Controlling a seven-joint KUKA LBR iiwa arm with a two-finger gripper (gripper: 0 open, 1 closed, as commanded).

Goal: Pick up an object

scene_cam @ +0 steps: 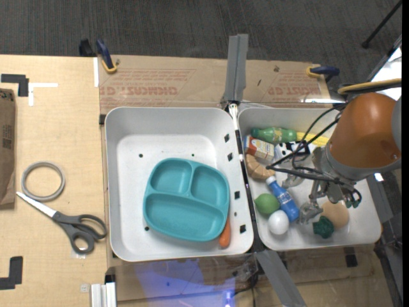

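Bench bins: left bin [121, 171] holds teal tray [186, 199]; right bin [364, 232], toys.

Dark grey carpet floor [192, 11] runs across the top. The surface [57, 107] is light wood, with a brown cardboard sheet [166, 82] clamped down by 2 blue clamps [105, 55]. Scissors [67, 221] and a tape roll [43, 180] sit on the left.

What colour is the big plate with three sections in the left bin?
The divided plate is teal, a blue-green; the camera view shows it clearly.
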